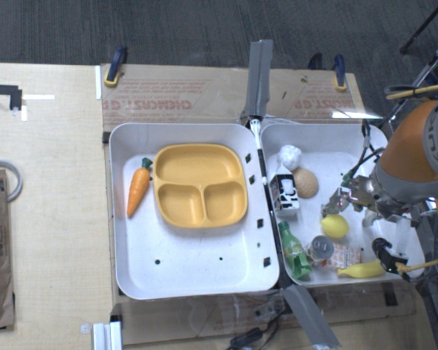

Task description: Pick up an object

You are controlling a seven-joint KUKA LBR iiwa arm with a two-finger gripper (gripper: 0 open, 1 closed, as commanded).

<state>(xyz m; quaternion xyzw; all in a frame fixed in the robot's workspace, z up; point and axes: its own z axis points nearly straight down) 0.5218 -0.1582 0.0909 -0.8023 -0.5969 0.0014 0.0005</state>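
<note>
The right bin (328, 159) holds several small things. Among them are a yellow lemon (336, 227), a banana (363, 270) along the front wall, a small tin can (321, 248), a green bottle (291, 250), a brown egg-shaped object (305, 183), a white crumpled lump (289, 155) and a black-and-white box (285, 194). My gripper (340, 201) hangs over the right half of this bin, just above and behind the lemon. The grey arm with its orange band (415, 148) comes in from the right.
The left bin (120, 217) holds a yellow divided plate (201, 184) and a toy carrot (138, 188) beside the plate's left edge. A red-and-white packet (344, 254) lies between the can and the banana. Cables run along the right bin's right wall.
</note>
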